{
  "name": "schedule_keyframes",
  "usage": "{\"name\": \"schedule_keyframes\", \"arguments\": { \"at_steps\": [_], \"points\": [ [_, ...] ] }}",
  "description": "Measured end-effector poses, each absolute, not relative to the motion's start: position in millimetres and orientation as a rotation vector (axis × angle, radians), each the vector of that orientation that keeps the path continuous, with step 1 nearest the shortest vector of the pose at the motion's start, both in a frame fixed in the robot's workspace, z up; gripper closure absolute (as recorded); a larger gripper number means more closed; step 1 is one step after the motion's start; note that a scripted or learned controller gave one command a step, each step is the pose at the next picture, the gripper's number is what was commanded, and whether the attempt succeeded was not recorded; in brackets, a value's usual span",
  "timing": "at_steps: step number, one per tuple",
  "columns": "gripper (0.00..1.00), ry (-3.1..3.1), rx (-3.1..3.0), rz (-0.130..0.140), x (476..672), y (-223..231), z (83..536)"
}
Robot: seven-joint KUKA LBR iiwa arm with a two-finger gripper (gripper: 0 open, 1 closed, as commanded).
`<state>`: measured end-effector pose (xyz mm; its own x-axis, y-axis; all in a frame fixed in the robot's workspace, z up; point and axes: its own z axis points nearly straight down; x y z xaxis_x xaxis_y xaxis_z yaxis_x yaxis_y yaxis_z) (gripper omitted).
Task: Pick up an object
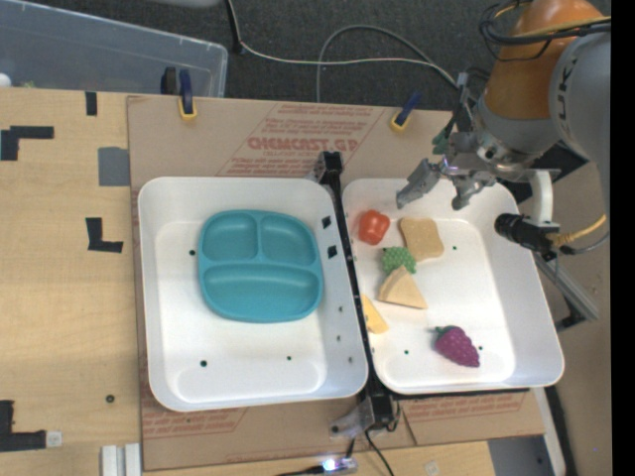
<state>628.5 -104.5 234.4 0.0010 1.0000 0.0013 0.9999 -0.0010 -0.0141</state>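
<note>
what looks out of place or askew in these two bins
Little stands out. The yellow piece lies jammed against the divider edge of the right bin, apart from the other toy foods. The teal plate sits flat in the left bin.

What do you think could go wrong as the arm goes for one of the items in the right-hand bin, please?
The open tool hangs over the shallow white right bin, empty. The green broccoli piece touches the tan wedge and sits close to the tan bread slice, so a descent there might nudge neighbours. The yellow piece hugs the bin's wall, which could block a finger.
</note>
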Motion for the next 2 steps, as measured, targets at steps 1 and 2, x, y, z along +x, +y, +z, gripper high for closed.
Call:
{"name": "schedule_keyframes", "arguments": {
  "at_steps": [1,2],
  "points": [
    [0.0,-2.223,-2.218,0.002,631.0,-104,242],
    [0.0,-2.22,-2.218,0.008,636.6,-111,191]
  ]
}}
